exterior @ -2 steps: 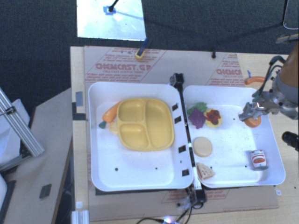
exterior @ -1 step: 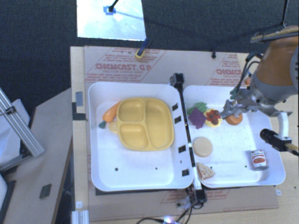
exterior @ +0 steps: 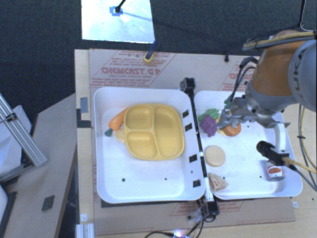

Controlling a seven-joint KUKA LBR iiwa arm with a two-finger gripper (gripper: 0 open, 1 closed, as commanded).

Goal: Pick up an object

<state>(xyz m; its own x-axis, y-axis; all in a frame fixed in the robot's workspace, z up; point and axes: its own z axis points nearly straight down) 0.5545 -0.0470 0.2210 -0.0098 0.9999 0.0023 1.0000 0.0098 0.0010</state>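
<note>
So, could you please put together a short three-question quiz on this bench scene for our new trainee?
1. True or false: the yellow three-compartment plastic tray lies in the right white bin.
2. Which toy lies nearest the two-finger gripper? A. the orange toy carrot B. the purple toy grape bunch C. the tan toy wedge
3. Fill in: the round beige toy disc lies in the ___ bin.

Key
1. False: the tray lies in the left white bin.
2. B: the grapes sit just left of the gripper in the camera view.
3. Right.
</note>
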